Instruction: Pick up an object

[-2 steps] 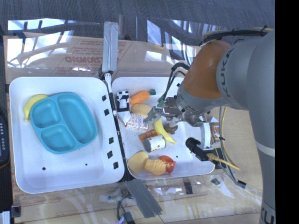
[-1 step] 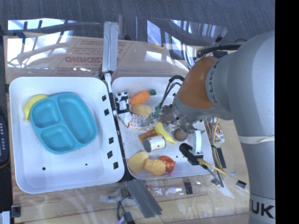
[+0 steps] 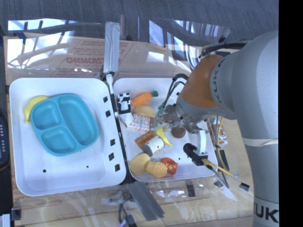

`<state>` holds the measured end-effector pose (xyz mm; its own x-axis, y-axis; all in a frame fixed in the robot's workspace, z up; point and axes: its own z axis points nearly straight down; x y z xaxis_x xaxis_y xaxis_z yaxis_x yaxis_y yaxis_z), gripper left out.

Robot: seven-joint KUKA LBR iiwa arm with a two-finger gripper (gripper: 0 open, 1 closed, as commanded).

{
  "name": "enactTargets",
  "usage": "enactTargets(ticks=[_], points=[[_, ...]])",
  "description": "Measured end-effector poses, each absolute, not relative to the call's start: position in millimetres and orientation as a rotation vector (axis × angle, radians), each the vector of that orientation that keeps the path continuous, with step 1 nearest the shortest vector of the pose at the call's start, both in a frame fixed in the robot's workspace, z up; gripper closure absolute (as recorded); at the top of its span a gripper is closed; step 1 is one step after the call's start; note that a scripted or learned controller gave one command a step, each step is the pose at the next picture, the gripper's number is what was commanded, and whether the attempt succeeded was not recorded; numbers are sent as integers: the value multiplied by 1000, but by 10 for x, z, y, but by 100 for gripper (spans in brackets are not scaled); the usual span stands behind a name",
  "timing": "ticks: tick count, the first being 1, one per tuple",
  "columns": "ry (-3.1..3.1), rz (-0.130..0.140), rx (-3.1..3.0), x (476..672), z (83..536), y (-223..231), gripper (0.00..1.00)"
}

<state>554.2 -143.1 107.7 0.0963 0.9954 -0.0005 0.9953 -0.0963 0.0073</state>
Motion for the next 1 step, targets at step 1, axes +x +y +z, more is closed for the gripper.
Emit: enactTargets(ticks=[1], points=[[2091,8,2341,5944,2087,-962,100]])
